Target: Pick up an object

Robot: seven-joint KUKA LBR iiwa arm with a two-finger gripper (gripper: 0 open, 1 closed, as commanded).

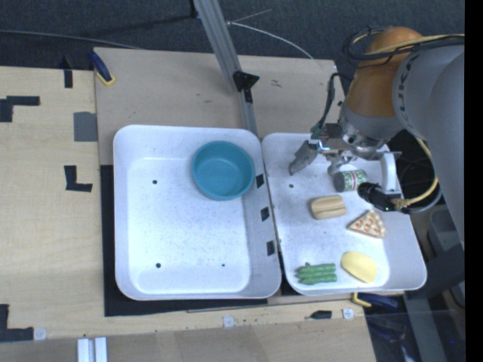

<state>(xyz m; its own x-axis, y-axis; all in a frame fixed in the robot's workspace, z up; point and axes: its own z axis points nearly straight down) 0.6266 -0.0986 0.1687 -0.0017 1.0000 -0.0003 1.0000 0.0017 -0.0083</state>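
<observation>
Can (349, 179) partly hidden under claw (323, 161), label unreadable

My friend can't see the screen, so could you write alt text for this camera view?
A grey robot arm reaches from the right over the right bin, which holds a small can, a bread roll, a pizza slice, a lemon and green beans. The left bin holds a blue bowl.

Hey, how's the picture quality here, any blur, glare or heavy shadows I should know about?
Camera view: soft and slightly grainy overall; even lighting, faint shadows under the blue bowl and bread roll; the white bins look bright but not blown out; the gripper area is a little blurred.
</observation>
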